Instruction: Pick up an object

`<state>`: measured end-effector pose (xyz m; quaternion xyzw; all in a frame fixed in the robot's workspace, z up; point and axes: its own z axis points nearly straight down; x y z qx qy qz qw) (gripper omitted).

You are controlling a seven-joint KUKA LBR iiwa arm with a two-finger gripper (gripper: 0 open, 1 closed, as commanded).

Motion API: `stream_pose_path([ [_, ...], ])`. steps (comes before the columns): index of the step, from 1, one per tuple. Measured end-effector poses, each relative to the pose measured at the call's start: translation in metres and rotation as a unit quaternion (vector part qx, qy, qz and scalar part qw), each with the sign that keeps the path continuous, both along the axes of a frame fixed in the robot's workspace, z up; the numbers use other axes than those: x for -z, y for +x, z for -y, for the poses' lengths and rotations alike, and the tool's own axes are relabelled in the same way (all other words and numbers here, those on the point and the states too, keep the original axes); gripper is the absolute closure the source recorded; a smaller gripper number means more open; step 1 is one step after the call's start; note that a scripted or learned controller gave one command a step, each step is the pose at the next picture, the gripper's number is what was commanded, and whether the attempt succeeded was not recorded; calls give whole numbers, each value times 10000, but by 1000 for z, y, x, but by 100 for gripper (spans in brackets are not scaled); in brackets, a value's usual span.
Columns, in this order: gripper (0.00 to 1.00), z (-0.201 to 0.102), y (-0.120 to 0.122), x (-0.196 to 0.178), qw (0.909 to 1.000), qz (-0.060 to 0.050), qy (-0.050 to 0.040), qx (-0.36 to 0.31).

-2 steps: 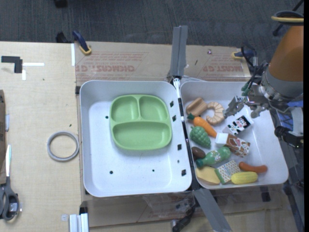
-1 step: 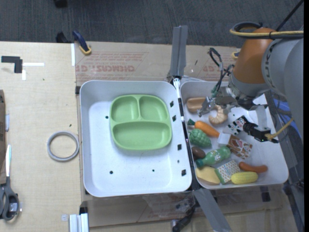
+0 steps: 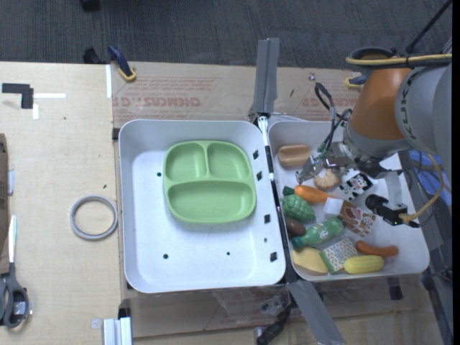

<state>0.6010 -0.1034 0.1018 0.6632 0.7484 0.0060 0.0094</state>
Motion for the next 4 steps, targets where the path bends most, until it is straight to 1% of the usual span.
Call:
stream_pose_path([
  [1,0,35,3,0,9999,-11,-8,-169],
  [2,0,35,3,0,9999,-12,-8,-169],
  [3,100,37,3,-9,9999,-7,-13,-153],
  [4,0,37,3,-9,9999,-8,-14,-154],
])
